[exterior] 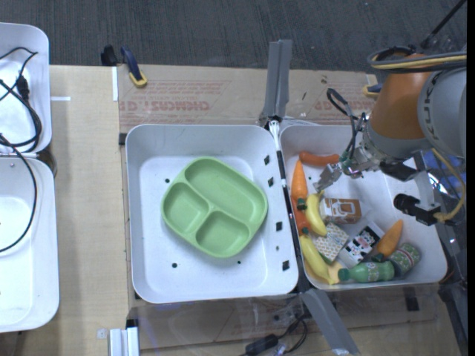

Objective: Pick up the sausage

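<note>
Standing on the desk (82,199) are two white bins. One green divided plate (214,207) lies in the left bin (148,273). One reddish sausage (319,157) lies at the right bin's (434,269) far edge, beside one carrot (298,180); two bananas (315,232) are counted below. The gripper (333,175) hovers just beside the sausage, fingers parted, holding nothing.

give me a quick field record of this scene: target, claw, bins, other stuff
target: sausage, lying near the far wall of the right bin, not held
claw: claw low over the right bin, just beside the sausage
left bin: left bin holds a green divided plate
right bin clutter: carrot, bananas, small brown carton, green bottle
</note>
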